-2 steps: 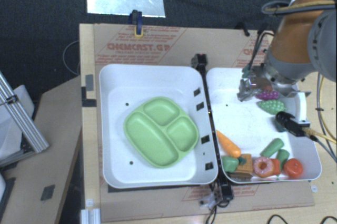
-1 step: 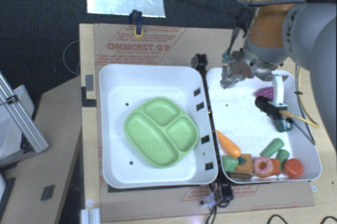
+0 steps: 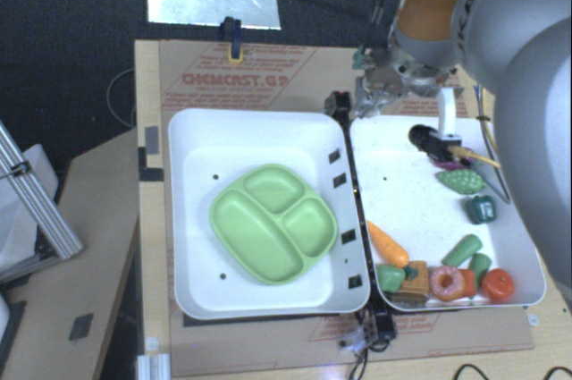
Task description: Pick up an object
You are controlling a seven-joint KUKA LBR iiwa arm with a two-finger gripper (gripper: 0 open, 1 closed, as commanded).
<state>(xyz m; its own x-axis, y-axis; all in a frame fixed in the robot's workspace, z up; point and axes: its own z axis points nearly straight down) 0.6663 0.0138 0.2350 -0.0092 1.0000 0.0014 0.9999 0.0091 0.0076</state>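
Hovering end effector (image 3: 380,94), grip state unclear, well apart from carrot (image 3: 388,243)

This is a robotics lab. A KUKA arm (image 3: 500,29) reaches over two white bins (image 3: 259,123) on a cardboard-lined bench (image 3: 241,74), beside aluminium framing (image 3: 36,199).

A green plastic plate with three parts (image 3: 273,223) lies in the middle of the left white bin (image 3: 192,150). In the right white bin (image 3: 398,168), toy foods crowd the near edge: an orange carrot (image 3: 389,244), a pink donut (image 3: 446,282) and a red tomato (image 3: 497,283).
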